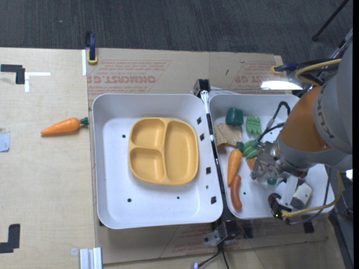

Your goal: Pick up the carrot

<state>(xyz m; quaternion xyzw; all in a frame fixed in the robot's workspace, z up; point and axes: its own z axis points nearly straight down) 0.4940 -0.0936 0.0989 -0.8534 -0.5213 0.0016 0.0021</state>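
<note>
Two white bins sit side by side on the bench. The left bin (106, 206) carries a yellow divided plate (164, 150) at its middle; the right bin (320, 198) keeps the toy food along its left wall. The arm (314, 128) hangs over that bin's centre, so the gripper (262, 170) sits low just beside the food, though whether its tips are apart or together I cannot tell. The carrot (234, 166) lies lengthwise against the left wall, above a red sausage (236, 193). Another carrot (63, 126) rests on the bench near its left edge.
</note>
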